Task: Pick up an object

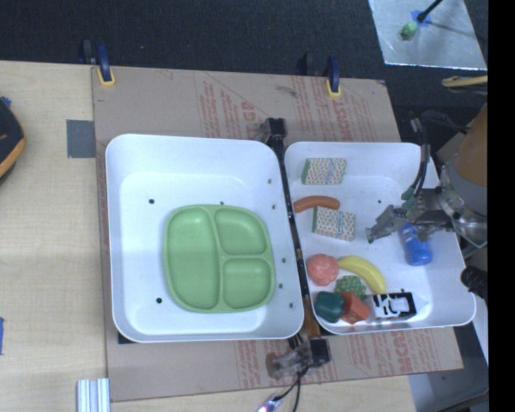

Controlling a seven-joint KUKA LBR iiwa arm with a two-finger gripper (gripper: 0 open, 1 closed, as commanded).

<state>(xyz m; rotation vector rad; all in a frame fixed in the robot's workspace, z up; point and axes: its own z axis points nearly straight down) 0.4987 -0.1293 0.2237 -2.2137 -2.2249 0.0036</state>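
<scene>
Right white bin [360,157] holds toy food; fingers [384,227] spread apart above it, gripping nothing

Both bins [120,230] are plain white, and the left one has a pale green divided plate [217,258]. The right bin's got two green-and-tan checkered sponges [324,171], a reddish-orange sausage [316,203], a pink ball [323,269], a yellow banana [363,271], a dark green block [330,305], something orange-red [355,308], a blue bottle [417,249] and a black-and-white tag [394,303].
</scene>
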